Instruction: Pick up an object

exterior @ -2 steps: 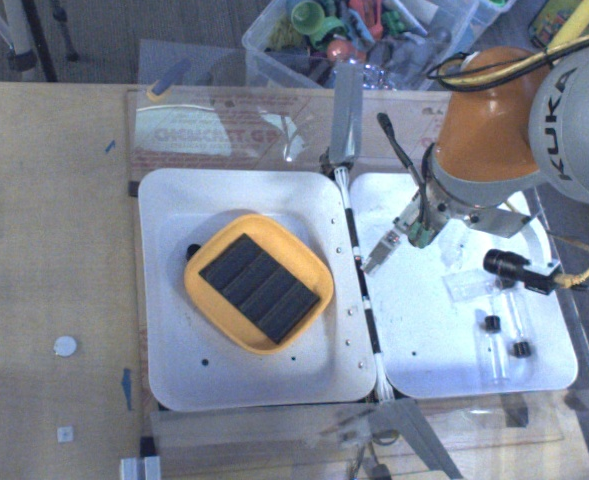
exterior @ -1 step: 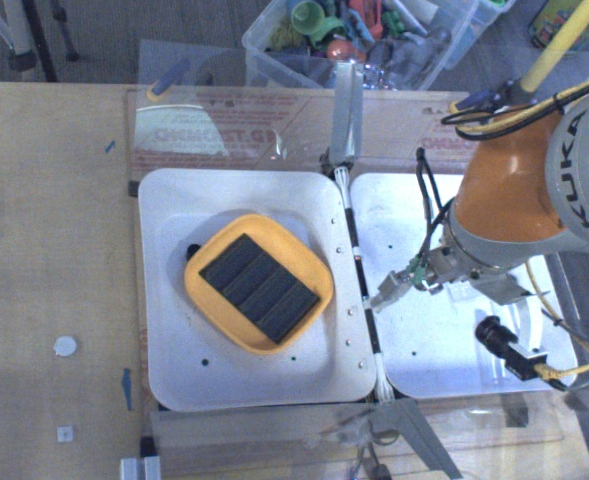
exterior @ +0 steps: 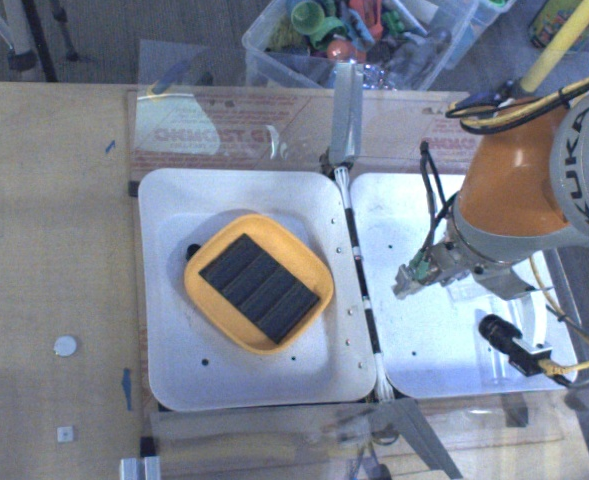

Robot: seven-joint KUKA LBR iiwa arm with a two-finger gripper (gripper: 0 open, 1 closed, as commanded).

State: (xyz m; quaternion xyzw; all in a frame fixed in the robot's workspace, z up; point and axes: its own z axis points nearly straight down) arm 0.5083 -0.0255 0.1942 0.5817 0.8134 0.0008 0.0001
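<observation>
Gripper [exterior: 406,280] hangs over the right bin [exterior: 414,358], toward its nine o'clock side near the divider between the bins; whether it is parted or closed cannot be told from this view. The yellow block with a ribbed black panel [exterior: 259,284] lies flat at the centre of the left bin [exterior: 164,348], well apart from the gripper, at nine o'clock from it.
</observation>
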